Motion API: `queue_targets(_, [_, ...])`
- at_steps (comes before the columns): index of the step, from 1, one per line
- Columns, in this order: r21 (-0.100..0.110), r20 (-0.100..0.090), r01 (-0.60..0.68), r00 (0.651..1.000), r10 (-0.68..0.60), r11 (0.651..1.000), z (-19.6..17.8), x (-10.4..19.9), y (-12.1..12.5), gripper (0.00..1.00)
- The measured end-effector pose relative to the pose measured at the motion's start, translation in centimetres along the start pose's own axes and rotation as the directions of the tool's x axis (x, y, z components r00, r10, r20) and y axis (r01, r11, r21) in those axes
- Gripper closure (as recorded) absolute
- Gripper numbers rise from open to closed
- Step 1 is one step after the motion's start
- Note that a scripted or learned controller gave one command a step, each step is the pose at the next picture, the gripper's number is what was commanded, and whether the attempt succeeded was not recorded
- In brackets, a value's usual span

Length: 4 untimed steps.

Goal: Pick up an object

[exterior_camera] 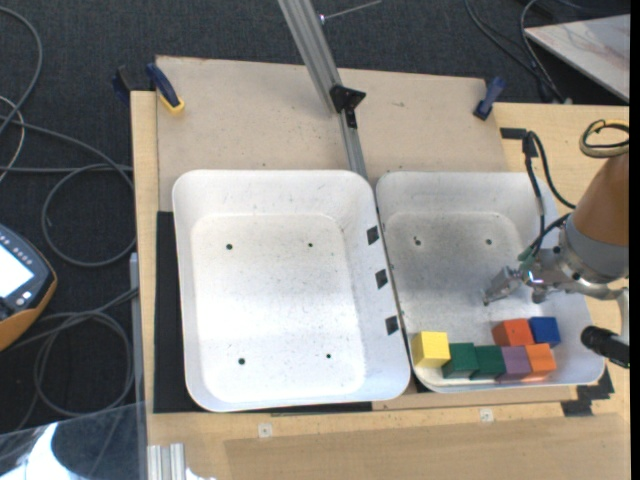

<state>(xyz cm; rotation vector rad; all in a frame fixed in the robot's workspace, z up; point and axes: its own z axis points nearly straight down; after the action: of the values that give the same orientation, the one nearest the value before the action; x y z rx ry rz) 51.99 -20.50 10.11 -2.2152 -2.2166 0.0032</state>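
Several small blocks lie along the near edge of the right bin [450, 203]: a yellow block [432, 347], a green block [473, 360], a purple block [516, 362], an orange block [514, 332], a blue block [545, 329] and a second orange block [541, 359]. My gripper [512, 284] hangs over the right bin's right side, just beyond the orange and blue blocks. Its fingers point left and down toward the bin floor, and nothing shows between them.
The left bin [275, 288] sits beside the right one, separated by a ridge with black clips [380, 278]. A slanted metal pole [320, 53] rises behind the bins. Cables run by the bench's right edge, and blue clamps hold the board's far corners.
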Motion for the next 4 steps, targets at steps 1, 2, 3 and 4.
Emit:
queue_targets(1, [-0.004, 0.002, -0.001, 1.000, 0.001, 1.000, 0.2, 0.0, 0.0, 0.00])
queue_targets(2, [-0.008, 0.002, -0.001, 1.000, 0.001, 1.000, -0.9, 0.0, 0.1, 1.00])
queue_targets(3, [-0.013, 0.006, 0.002, 1.000, -0.002, 1.000, -5.5, 0.6, 0.7, 1.00])
queue_targets(4, [-0.016, 0.007, 0.002, 1.000, -0.002, 1.000, -12.0, 0.7, 0.8, 1.00])
